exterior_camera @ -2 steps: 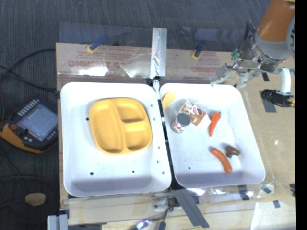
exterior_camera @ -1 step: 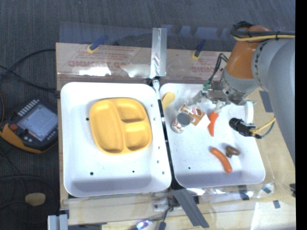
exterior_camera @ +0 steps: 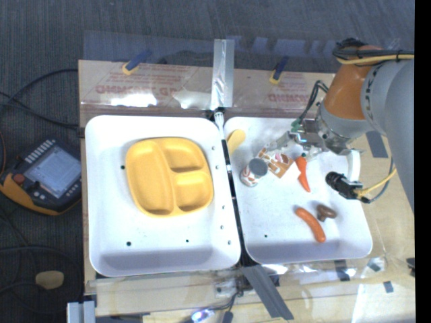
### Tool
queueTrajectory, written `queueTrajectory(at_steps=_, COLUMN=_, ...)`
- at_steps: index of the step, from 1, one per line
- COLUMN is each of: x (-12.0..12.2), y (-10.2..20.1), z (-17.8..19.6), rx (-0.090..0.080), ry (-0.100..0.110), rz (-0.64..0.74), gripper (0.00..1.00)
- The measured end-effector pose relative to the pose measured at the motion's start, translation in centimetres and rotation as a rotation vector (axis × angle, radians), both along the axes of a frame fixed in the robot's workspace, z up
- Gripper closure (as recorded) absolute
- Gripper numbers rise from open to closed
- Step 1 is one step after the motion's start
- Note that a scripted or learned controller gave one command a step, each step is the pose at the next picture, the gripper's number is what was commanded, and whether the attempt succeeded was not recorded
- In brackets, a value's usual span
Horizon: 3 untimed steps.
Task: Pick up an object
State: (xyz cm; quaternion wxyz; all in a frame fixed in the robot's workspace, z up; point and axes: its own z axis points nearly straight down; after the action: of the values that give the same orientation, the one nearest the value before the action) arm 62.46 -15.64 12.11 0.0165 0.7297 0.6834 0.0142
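2 shallow white plastic bins [exterior_camera: 108,247] on a brown board [exterior_camera: 101,79] over dark grey carpet [exterior_camera: 40,32], two-finger gripper [exterior_camera: 296,140] at 3 o'clock, grip unreadable.

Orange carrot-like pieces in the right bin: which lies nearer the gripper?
The upper carrot, just below the gripper; the other orange piece lies near the bin's front edge.

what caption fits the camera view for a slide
KUKA arm's hand low in the right bin among small food items near a carrot; yellow divided tray in the left bin.
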Motion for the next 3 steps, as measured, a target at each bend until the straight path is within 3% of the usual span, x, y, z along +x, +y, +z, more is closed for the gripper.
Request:
queueTrajectory(at_steps=1, x=-2.6, y=2.1, z=-0.7, rx=0.004, ry=-0.017, rz=-0.079, gripper=0.0)
queueTrajectory(at_steps=2, x=-4.3, y=4.4, z=-3.2, rx=0.007, ry=0.03, rz=-0.271, gripper=0.0)
queueTrajectory(at_steps=3, x=-4.2, y=4.5, z=-2.2, rx=0.01, ry=0.031, rz=-0.271, gripper=1.0)
